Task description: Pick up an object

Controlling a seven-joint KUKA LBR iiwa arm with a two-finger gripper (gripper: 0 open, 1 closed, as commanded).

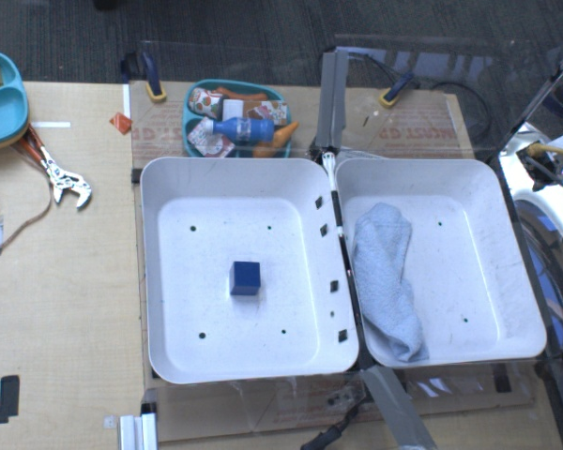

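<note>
Plainly, two candidates lie in the bins: a small blue cube [246, 277] sits alone near the middle of the left bin [159, 251], well apart from every wall, while a pale blue-grey towel [387, 277] lies crumpled in the right bin [488, 251], its long axis running front to back along that bin's left wall. Since the arm enters from the right, the towel is probably the nearer reach; whether the gripper is spread or pressed together cannot be told.
</note>
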